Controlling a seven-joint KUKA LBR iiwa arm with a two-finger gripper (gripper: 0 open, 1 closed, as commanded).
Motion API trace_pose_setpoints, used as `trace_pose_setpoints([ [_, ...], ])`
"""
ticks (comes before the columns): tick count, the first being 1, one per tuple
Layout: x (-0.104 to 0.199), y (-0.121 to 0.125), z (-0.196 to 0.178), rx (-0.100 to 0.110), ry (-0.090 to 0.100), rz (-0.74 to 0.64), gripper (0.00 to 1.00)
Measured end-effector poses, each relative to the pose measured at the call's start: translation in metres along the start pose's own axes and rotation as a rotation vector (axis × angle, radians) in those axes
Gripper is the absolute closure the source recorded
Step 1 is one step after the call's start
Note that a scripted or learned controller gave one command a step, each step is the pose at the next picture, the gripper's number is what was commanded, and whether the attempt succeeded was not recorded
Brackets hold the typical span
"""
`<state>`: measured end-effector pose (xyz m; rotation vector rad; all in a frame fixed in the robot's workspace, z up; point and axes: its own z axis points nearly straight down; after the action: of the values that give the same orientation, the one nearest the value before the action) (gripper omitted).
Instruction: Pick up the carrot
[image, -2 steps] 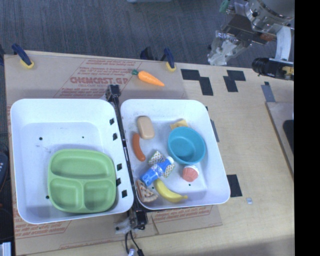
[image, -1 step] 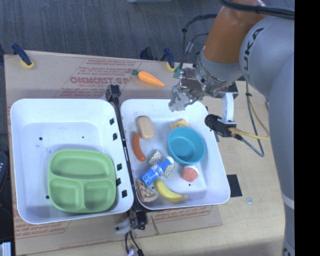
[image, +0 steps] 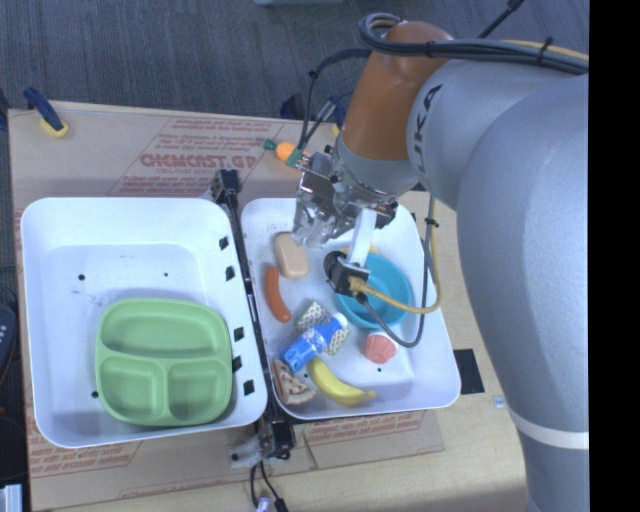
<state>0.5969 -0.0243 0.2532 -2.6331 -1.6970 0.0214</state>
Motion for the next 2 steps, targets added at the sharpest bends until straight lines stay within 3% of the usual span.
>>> trace_pose_setpoints([
  [1, -0.054, -0.029, 0.051, -0.001, 0.000, -0.289, 1.00],
  [2, -0.107, 0.011, 0.014, -0.009, 0.000, -0.232, 1.00],
])
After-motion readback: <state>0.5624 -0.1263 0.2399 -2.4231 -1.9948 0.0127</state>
